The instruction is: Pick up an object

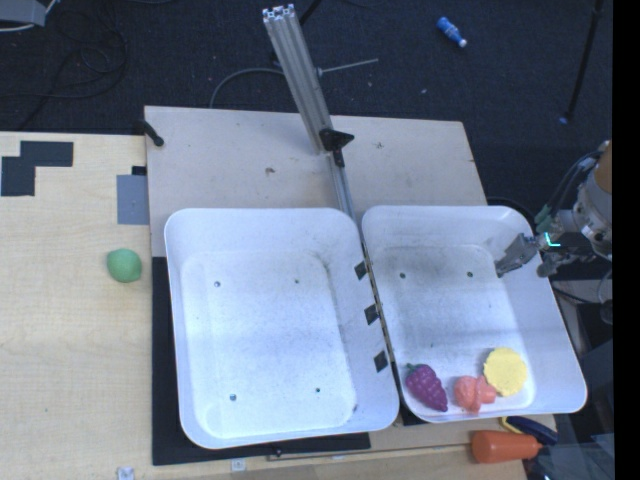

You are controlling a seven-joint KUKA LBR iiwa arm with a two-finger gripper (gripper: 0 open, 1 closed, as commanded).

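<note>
3 toys lie along the near edge of the right bin (440, 238): a purple grape bunch (426, 386) at the left, a pink-orange lump (473, 392) in the middle, and a yellow disc-like piece (506, 370) at the right. The grape bunch and the lump are near each other, and the lump touches or nearly touches the yellow piece. All 3 rest on the bin floor, close to its front wall.

My gripper (520, 255) hangs at the right bin's far right side, over the rim, well apart from those 3 toys. I see a grey finger pointing left into the bin, but I cannot tell how far apart my jaws stand. Nothing shows between them, and I touch no toy.

The left bin (260, 328) sits just beside the right one, with small black clips along the wall they share. Outside the bins, a green ball (124, 265) rests on the wooden bench to the left, and an orange carrot-shaped toy (503, 445) lies just in front of the right bin. A metal rail (303, 73) slants away behind the bins.
</note>
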